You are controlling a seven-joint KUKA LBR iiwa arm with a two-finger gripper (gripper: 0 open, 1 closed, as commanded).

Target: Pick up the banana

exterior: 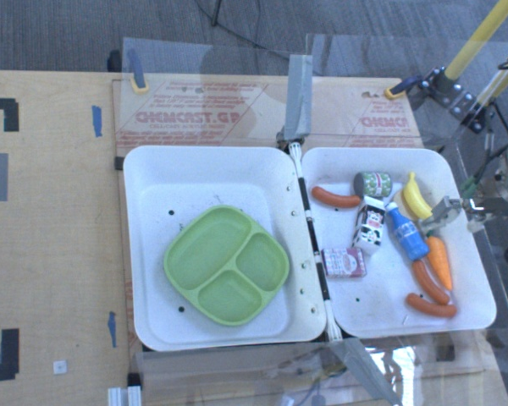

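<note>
The yellow banana (pixel 416 197) lies in the right bin (pixel 381 315), near its far right side, between a green can and the bin's right wall. My gripper (pixel 447 210) reaches in from the right and sits low just right of the banana's near end, very close to it. The banana still rests on the bin floor. The grey gripper parts are small and partly blend with the bin wall.
Close to the banana are a blue bottle (pixel 406 233), a green can (pixel 372 182), a black-and-white carton (pixel 372 225) and a carrot (pixel 439 260). Sausages (pixel 336 197) and a pink carton (pixel 345 262) lie further off. The left bin holds a green divided plate (pixel 227 265).
</note>
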